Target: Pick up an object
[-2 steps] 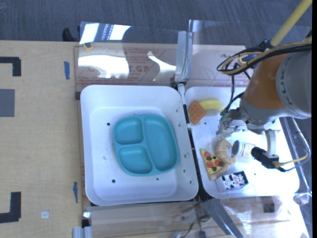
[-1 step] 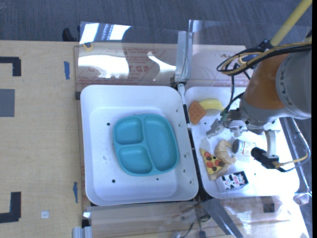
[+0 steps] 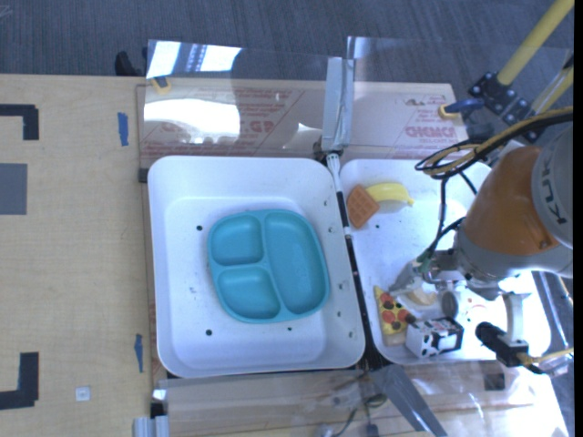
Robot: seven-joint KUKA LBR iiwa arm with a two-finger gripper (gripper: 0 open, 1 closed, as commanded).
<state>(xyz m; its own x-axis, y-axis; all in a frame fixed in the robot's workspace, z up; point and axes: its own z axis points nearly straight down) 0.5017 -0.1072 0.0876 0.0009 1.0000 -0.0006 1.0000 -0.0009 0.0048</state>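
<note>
The right bin (image 3: 401, 244) holds several small toys. An orange waffle piece (image 3: 362, 206) and a yellow banana (image 3: 392, 192) lie near its far left corner. A pizza slice (image 3: 393, 315) and a white block with black marks (image 3: 433, 340) lie near its front edge. My gripper (image 3: 425, 280) hangs low over the front half of this bin, just above a pale cream item (image 3: 417, 295) that it partly hides. The grey and orange arm (image 3: 510, 208) covers the bin's right side.
The left bin (image 3: 173, 244) holds a teal divided plate (image 3: 269, 264). A metal divider (image 3: 335, 107) and clear panels stand behind the bins. Black cables (image 3: 455, 157) loop above the right bin. A wooden bench top (image 3: 64, 271) extends to the left.
</note>
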